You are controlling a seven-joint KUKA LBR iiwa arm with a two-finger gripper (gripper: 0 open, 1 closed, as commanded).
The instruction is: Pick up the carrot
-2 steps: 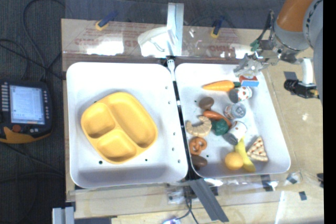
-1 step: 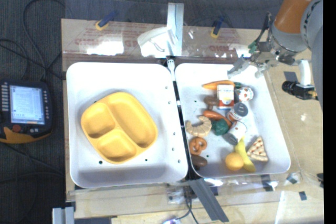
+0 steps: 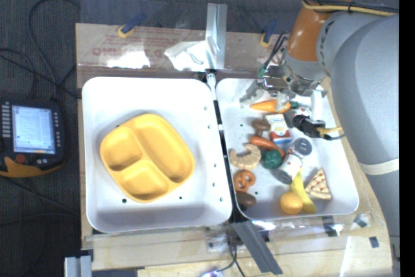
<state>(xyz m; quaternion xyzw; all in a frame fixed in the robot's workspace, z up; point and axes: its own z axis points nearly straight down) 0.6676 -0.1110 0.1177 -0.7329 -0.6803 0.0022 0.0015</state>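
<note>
Because the carrot (image 3: pixel 270 104) is a light, rigid, smooth toy, grip across its thick middle. It lies at the far end of the right bin (image 3: pixel 343 194), directly under the gripper (image 3: pixel 277 89); jaw state cannot be determined.

Nothing can be read: the handheld screen (image 3: pixel 32 128) and the small carton (image 3: pixel 279 126) show only blurred marks.
</note>
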